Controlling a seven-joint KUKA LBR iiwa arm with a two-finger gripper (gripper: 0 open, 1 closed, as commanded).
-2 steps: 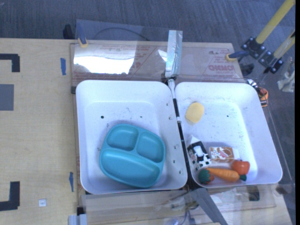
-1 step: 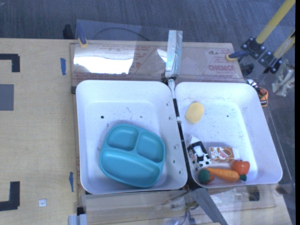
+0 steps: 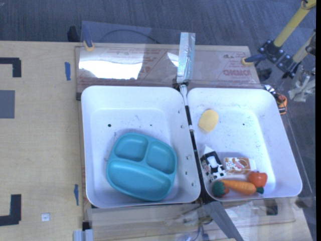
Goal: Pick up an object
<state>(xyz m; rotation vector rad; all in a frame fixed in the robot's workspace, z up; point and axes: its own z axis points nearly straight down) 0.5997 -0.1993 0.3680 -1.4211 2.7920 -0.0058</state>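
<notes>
The left white bin (image 3: 103,102) holds a teal divided plate (image 3: 143,167), lying flat toward its front. In the right white bin (image 3: 266,114), a yellow lemon-shaped object (image 3: 208,120) rests alone near the left wall. Along that bin's front edge several small items cluster together: a black-and-white toy cow (image 3: 212,165), an orange-and-white snack packet (image 3: 236,163), an orange carrot (image 3: 239,187) with a green top, and a red tomato (image 3: 258,178).
A silver taped post (image 3: 186,56) stands behind the seam between the bins, with a clear plastic sheet (image 3: 125,59) beside it. A yellow pole with black clamps (image 3: 281,46) is at the upper right. The wooden bench top (image 3: 40,134) extends to the left.
</notes>
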